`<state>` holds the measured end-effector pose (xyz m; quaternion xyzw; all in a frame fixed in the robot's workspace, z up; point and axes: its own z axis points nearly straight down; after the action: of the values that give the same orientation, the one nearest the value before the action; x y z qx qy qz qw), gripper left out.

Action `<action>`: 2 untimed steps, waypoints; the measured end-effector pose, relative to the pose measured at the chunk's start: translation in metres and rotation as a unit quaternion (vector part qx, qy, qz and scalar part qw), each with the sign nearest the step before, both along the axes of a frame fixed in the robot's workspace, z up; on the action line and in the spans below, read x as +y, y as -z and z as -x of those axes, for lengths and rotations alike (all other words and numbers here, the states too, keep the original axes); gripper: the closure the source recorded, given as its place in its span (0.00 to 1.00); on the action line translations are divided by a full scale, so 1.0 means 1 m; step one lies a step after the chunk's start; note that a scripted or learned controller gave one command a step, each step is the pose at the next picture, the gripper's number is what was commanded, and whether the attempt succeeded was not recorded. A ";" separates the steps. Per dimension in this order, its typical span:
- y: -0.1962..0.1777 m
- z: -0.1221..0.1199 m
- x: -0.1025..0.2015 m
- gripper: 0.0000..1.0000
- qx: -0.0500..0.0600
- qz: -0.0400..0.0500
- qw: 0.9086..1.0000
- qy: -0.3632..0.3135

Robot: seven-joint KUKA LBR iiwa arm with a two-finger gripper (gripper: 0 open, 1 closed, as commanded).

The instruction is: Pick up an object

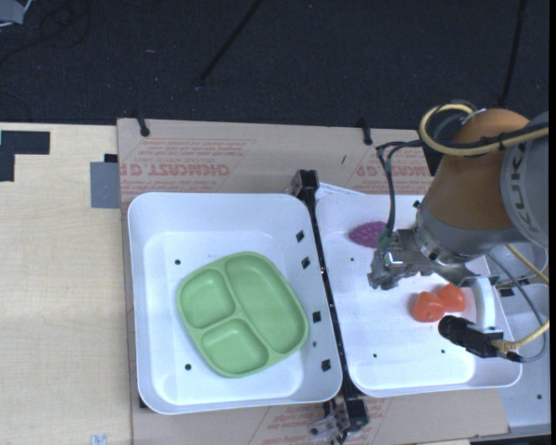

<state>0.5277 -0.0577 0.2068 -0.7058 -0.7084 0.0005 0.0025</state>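
In the right bin lie a small purple object near the back and an orange-red object toward the right side. My gripper hangs low over the right bin's floor, just below the purple object and left of the orange-red one. Nothing shows between it and either object. The arm's grey and orange wrist covers the bin's back right part. A green divided plate with three compartments lies in the left bin.
A black divider runs between the two bins. Brown cardboard lies under and behind the bins. The front half of the right bin's floor is bare white.
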 end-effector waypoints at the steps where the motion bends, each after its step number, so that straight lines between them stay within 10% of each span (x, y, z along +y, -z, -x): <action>1: 0.004 0.006 0.047 1.00 0.000 0.000 1.000 0.000; 2: 0.003 0.007 0.091 1.00 0.000 0.000 1.000 0.000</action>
<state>0.5204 0.0333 0.2043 -0.7056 -0.7086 0.0008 0.0023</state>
